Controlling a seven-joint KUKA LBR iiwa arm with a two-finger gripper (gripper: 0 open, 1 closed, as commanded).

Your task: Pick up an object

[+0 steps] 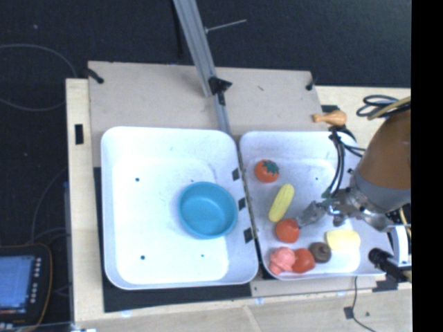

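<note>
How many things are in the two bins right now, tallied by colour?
Blue: 1, the bowl
Red: 3, the tomatoes
Yellow: 2, the corn and the pale block
Pink: 1
Brown: 1
Total: 8

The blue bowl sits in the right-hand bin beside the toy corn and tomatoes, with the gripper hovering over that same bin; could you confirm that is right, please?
Not quite: the blue bowl sits in the left-hand bin, on its own. The camera view shows it there. The rest holds: the toy corn and tomatoes lie in the right-hand bin, and the gripper is over that bin.
</note>
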